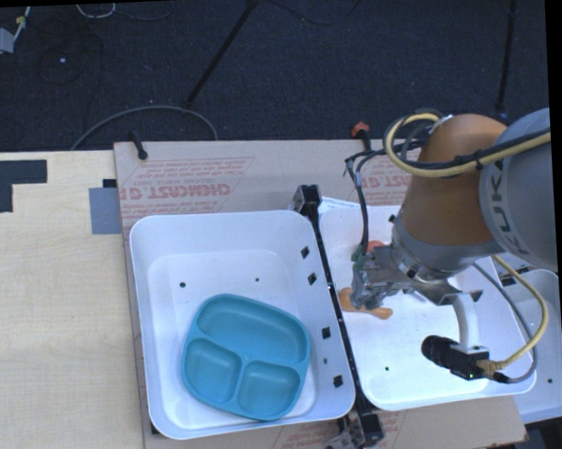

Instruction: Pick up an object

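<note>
Even, fairly bright light falls from above; the two white bins (216, 241) come close to washing out, with little detail on their floors. The blue tray (246, 357) casts only a thin soft shadow. The arm (468, 200) lays a faint shadow on the right bin. The dark floor (254, 61) beyond the desk (51, 325) stays dim. Focus is slightly soft and grainy throughout.

The grey arm (528, 192) reaches in from the right, its orange band (453, 186) bent downward, with the gripper (365, 294) pointing down at its low left end.
</note>
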`<act>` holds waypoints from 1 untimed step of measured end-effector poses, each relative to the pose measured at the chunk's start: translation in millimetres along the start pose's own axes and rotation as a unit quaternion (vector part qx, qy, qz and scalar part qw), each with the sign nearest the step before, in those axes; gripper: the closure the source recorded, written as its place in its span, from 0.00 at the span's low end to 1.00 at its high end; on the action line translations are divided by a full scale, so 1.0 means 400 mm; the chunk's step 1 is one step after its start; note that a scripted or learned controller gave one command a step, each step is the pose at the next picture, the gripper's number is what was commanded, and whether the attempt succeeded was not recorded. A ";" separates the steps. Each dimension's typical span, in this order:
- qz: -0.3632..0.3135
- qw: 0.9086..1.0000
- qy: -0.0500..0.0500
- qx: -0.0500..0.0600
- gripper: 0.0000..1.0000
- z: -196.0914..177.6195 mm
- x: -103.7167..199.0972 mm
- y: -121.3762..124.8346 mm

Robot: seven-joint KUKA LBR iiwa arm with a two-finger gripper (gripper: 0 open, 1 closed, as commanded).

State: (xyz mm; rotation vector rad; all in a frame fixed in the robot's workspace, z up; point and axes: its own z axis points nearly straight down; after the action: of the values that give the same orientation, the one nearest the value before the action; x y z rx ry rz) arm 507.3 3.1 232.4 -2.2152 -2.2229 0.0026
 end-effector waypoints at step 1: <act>0.000 1.000 -0.001 -0.001 1.00 -0.021 0.123 0.036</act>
State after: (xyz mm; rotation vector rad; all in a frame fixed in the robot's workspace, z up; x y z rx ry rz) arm 521.7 52.2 240.6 -2.2166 -2.2238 0.0024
